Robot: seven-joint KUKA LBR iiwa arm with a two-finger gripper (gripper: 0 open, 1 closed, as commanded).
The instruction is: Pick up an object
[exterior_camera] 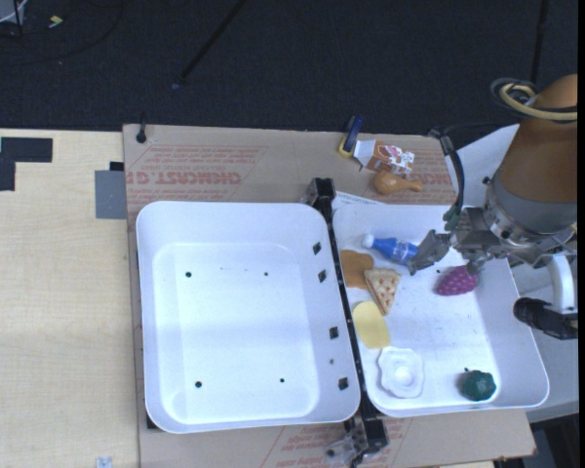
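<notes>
Two shallow white plastic bins side by side: left bin [166, 261], right bin [526, 383] holding all the loose items. One grey arm with orange band [546, 154] reaching in from 3 o'clock. One two-finger gripper [447, 252] low over the right bin's upper middle, dark fingers looking spread, nothing between them.

Likely target, judged by closeness: purple grape-cluster toy [456, 281], just beside the gripper at its 5 o'clock, resting on the bin floor, upper centre of the right bin. Probably light, hollow moulded plastic or rubber, bumpy, slightly compliant, not fragile. Lumpy surface should give decent grip; best closing across the narrow width at mid-body, not the tapered end. Risk: rolling away under an off-centre pinch.

Counts in the right bin, largest to smallest, one of each:
- white round cup-like piece [401, 372], 6 o'clock of bin
- pale yellow flat slab [371, 324], left of centre
- tan triangular wedge, pizza-like [382, 287], touching the yellow slab's 12 o'clock
- brown flat piece [355, 264], at the left wall
- blue-and-white small bottle [388, 249], 11 o'clock, just beside the gripper
- dark green small round thing [478, 385], 5 o'clock corner

Outside the bins, 12 o'clock on the cardboard: one orange-brown pear-shaped toy [398, 182], one small red-and-white packet [394, 154].
</notes>
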